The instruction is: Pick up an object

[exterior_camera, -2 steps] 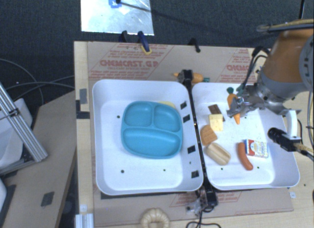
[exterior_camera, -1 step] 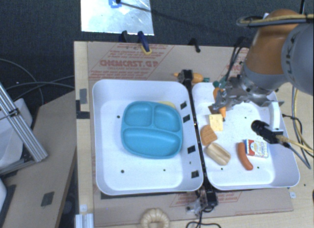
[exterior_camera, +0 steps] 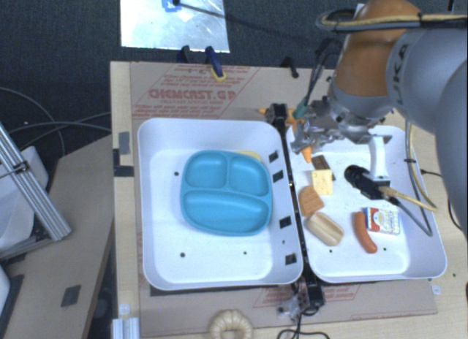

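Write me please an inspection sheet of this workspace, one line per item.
Surface: cardboard under left bin and right bin.
Job's things: cheese cube, bun, sausage, packet in right bin.
Clutter: blue plate in left bin.
Grippers: gripper at right bin's far left part; grasp cannot be told.
Cables: black cables on floor, left.
Surroundings: foil sheet, blue clamp, metal frame.

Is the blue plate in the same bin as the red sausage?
No, the blue divided plate lies in the view's left bin, while the red sausage lies in the right bin.
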Tool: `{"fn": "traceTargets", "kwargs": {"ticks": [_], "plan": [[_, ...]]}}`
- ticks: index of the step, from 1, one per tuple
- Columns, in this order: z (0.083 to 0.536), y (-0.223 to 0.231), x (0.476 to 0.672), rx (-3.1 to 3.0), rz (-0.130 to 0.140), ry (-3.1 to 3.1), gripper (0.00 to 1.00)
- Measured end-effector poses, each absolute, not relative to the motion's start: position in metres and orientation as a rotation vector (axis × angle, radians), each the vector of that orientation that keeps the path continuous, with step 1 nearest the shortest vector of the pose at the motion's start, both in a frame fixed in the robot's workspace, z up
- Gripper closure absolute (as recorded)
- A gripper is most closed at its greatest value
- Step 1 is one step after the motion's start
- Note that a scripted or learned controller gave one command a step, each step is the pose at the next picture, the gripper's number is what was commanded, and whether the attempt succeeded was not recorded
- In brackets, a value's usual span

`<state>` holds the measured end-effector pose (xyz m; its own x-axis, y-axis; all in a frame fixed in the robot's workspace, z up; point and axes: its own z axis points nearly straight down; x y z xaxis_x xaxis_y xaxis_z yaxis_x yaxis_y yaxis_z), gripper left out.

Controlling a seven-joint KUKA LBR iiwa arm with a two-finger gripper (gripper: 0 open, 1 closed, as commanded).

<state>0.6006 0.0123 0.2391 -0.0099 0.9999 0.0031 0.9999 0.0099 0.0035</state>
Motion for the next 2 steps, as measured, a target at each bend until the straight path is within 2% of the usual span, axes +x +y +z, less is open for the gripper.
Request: {"fn": "traceTargets", "kwargs": {"ticks": [1,2], "plan": [[0.226,0.055,0.620,2.210,0.004,2.231,1.00],[0.215,0.104,0.631,2.211,0.004,2.231,1.00]]}}
